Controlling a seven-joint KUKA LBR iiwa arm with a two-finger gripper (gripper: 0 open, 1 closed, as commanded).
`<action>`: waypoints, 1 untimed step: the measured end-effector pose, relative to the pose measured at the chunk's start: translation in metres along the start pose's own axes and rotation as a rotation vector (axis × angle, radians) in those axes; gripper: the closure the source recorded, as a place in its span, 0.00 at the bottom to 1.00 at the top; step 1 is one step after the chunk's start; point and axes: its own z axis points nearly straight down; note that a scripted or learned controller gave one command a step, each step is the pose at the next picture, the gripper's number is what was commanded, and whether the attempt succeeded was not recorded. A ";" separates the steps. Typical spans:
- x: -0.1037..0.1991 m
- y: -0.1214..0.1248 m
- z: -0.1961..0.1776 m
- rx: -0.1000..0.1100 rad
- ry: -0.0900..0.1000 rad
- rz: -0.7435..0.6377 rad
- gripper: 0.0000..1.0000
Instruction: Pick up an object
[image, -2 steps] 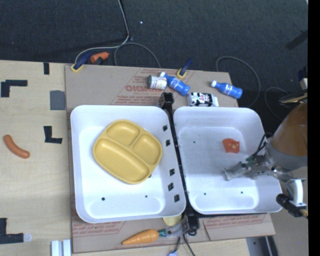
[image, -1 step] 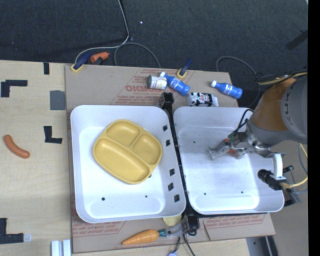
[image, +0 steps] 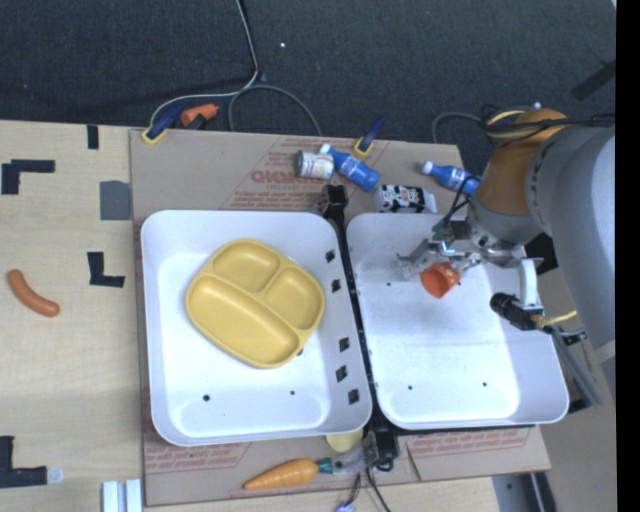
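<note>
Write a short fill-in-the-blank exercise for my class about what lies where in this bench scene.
1. The yellow divided plate lies in the ___ bin.
2. The small red-orange object lies in the ___ bin.
3. The toy carrot lies outside the bins, near the view's ___ edge.
4. The claw hangs over the ___ bin.

Missing words: left; right; bottom; right

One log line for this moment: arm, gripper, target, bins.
arm: over right bin | gripper: beside orange-red object | grasp: unconfirmed | left bin: yellow divided plate
</note>
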 end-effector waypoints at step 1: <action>-0.001 -0.002 -0.011 0.000 -0.002 0.002 1.00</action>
